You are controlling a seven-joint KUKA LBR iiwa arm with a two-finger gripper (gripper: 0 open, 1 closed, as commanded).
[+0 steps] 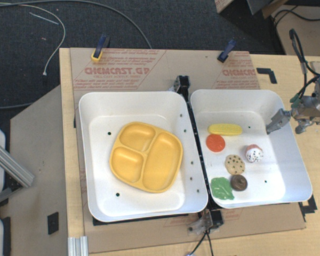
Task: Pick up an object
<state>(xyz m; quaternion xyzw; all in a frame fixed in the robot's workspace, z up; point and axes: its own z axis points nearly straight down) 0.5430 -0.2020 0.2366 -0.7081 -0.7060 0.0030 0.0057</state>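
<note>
- Your gripper sat at the right bin's upper-right edge; I couldn't tell its state.
- Best aimed at the isolated white ball, descending vertically.

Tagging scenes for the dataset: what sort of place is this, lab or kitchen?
Most likely a robotics lab bench. Two shallow white plastic bins sit on a cardboard sheet held by blue clamps, cables trail over dark carpet, and the food is toy: a yellow divided plate and a round orange piece.

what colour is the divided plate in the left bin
Yellow: the divided plate lies in the left bin, seen best in the camera view.
</note>
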